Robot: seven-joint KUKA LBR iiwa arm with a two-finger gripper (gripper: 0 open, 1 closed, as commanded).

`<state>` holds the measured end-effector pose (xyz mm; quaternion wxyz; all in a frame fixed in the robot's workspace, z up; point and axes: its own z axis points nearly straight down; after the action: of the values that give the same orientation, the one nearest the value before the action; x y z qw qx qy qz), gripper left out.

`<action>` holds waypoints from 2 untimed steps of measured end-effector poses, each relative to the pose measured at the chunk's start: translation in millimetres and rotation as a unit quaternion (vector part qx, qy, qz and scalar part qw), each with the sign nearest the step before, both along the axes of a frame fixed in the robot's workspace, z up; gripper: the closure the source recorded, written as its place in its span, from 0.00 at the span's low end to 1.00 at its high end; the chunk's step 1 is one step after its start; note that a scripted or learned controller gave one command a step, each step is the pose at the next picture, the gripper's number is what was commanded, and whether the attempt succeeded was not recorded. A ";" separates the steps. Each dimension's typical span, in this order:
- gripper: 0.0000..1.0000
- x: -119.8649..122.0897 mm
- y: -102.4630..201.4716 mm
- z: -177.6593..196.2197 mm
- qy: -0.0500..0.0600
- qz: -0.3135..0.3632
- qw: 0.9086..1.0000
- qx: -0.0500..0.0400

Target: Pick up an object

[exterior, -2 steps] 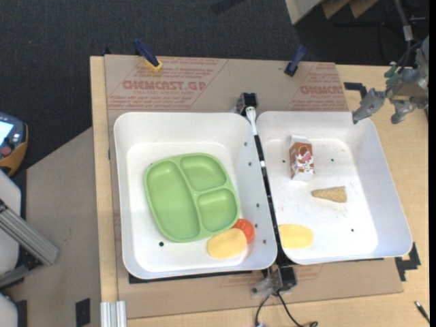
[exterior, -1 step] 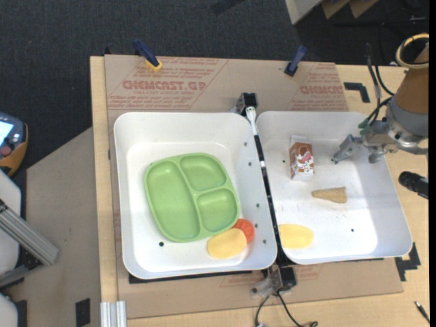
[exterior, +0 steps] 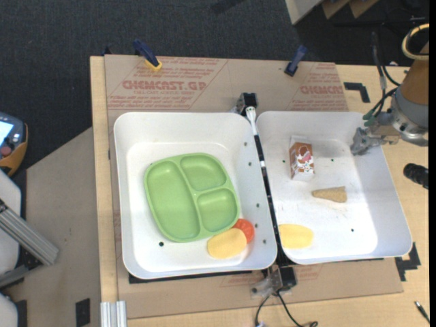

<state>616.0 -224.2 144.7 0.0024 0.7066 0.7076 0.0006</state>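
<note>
cam: 1 fixed view above the bench | facing: down at a slant, far bench edge at top | range: wide, takes in both white bins (exterior: pixel 129 182) whole | gripper (exterior: pixel 364 142) near frame's right edge, arm entering from that side | both bins lie to its left

The arm (exterior: pixel 415 94) is cut off by the right edge behind the gripper (exterior: pixel 360 143), whose small fingers can't be read.
</note>
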 end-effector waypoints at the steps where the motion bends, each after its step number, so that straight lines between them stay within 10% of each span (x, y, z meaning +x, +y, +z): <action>1: 1.00 12.0 68.1 148.9 -0.007 0.004 1.000 0.000; 2: 1.00 -18.8 118.1 306.9 -0.008 0.003 1.000 0.000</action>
<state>597.2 -106.1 451.6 0.0080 0.7047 0.7094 0.0066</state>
